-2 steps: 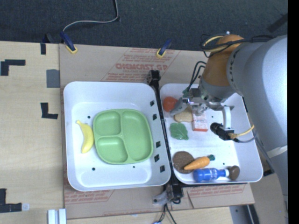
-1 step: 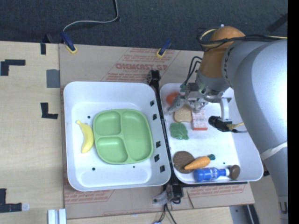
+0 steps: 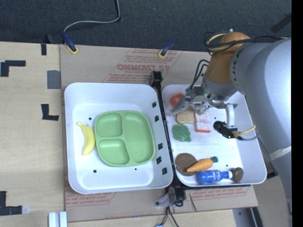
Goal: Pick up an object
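The pincer [image 3: 199,102] hangs low over the far part of the right bin [image 3: 251,160], just above a small white carton with red print [image 3: 202,123] and a tan bread-like piece [image 3: 185,117]. Whether it is open or closed I cannot tell, since the wrist and its fittings hide the tips; nothing can be seen held in it. A red tomato [image 3: 177,99] lies just beside it, near the bin's far left corner. A green leafy piece [image 3: 181,133] sits near the left wall, a little nearer than the bread. Along the near edge lie a brown round cookie [image 3: 183,161], a carrot [image 3: 200,165] resting against it, and a blue bottle [image 3: 213,176] on its side, with a small brown piece [image 3: 237,174] at its cap end near the near right corner.

The left bin [image 3: 78,174] holds a green divided plate [image 3: 125,138] at its middle and a banana [image 3: 87,137] touching the plate's left edge. Both bins rest on a sheet of cardboard [image 3: 118,67] on the surface [image 3: 28,141].
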Robot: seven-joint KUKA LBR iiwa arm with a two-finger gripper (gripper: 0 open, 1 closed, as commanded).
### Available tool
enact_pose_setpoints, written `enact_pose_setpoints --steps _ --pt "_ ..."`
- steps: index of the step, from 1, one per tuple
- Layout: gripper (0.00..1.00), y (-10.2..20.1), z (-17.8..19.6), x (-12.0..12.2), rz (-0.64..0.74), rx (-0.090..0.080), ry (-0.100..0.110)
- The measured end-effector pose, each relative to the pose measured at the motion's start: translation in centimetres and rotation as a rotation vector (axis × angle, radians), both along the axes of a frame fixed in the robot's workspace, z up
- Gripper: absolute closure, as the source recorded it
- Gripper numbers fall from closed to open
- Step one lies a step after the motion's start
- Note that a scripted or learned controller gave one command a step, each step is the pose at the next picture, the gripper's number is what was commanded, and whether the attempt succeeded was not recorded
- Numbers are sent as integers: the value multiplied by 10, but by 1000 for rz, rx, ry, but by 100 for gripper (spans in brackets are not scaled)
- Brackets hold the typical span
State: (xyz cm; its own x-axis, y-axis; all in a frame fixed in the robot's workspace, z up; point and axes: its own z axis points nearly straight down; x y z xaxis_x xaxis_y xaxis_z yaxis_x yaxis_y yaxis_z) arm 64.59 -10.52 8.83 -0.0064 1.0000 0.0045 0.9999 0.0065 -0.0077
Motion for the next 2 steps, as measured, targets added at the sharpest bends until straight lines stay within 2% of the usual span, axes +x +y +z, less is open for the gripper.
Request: enact_pose_setpoints --steps 1,2 --pt "0 -2 -2 14 6 5 52" --pt "0 0 -2 14 4 2 51"
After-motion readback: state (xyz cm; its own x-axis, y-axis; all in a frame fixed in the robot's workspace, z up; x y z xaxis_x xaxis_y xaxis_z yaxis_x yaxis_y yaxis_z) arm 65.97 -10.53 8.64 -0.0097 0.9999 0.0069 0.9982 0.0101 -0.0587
